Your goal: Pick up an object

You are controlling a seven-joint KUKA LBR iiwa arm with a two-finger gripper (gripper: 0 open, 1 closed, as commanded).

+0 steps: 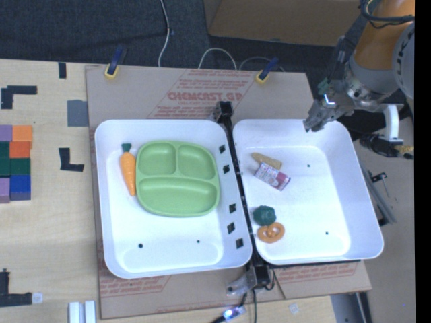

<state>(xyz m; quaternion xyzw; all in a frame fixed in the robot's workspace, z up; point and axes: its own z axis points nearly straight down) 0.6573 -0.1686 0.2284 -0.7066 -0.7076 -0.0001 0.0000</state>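
White plastic is making up both shallow bins, which are sitting side by side on a sheet of printed cardboard [202,93] laid over the bench. Lying in the left bin [111,180] is a green divided tray [178,179], and a toy carrot [127,170] is resting just beside the tray's left edge, its green top pointing toward the far side. Sitting in the right bin [357,200] are the candidates for picking: a small tan piece [267,160] is lying against a pink-labelled packet [273,176] near the bin's left-centre, and closer to the near rim a dark green lump [264,214] is touching an orange pretzel-shaped ring [271,232]. Reaching in from the right, the grey arm with its orange band is hovering over the far right corner of the right bin, and the gripper [315,122] is pointing down, well apart from all four items. Whether it is open or closed cannot be told from here. Nothing is showing beneath it but bare bin.
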